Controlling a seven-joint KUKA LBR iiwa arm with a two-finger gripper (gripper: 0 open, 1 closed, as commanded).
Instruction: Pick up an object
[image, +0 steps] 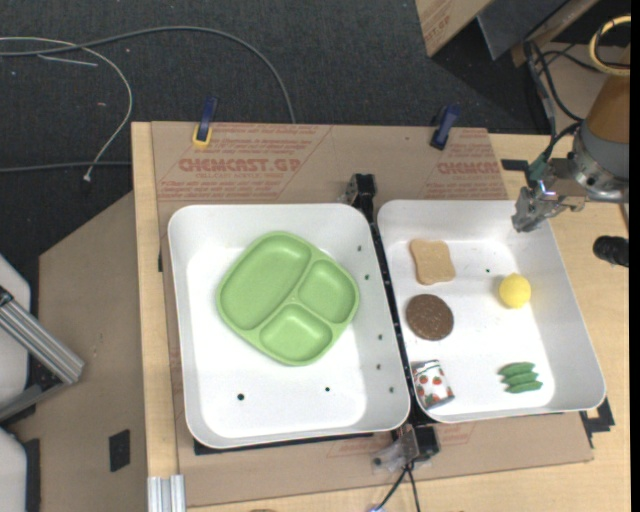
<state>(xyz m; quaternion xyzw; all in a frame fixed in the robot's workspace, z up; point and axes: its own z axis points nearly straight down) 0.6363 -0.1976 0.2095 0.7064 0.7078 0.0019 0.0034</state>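
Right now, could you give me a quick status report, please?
Hand over right bin's far corner, nothing held. Lemon nearest, untouched. Nothing in the way.

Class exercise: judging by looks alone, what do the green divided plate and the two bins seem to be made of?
Plate: probably moulded plastic, matte; even pale green colour, soft rounded dividers. Left bin and right bin: probably thin plastic, smooth and slightly glossy; uniform white, rounded corners, a thin raised rim. Looks alone cannot confirm either.

Dark carpet (300, 60) covers the floor, grey cables (110, 75) trailing across it at eleven o'clock. A cardboard box (450, 25) sits at one o'clock; aluminium framing (35, 335) at nine.
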